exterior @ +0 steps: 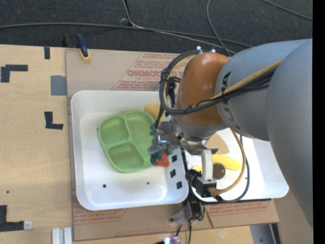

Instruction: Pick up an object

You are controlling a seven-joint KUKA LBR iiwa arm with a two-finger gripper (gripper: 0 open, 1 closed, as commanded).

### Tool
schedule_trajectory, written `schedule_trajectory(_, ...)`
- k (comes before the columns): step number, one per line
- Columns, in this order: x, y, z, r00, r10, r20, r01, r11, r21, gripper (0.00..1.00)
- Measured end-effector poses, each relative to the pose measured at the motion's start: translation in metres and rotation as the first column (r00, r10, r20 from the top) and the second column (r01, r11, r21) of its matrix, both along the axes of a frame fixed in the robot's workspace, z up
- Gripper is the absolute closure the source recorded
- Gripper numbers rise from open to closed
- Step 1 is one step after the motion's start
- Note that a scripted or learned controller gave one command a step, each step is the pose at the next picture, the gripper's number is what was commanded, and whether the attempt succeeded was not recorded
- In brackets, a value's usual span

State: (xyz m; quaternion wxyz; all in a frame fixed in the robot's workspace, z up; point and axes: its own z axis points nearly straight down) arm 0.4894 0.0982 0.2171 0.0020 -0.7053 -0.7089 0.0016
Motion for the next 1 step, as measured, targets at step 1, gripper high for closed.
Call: schedule_trajectory(1,0.0012,-0.0024,0.0004,1.000,-0.003,0.002,0.003,1.000,-0.001,0.00)
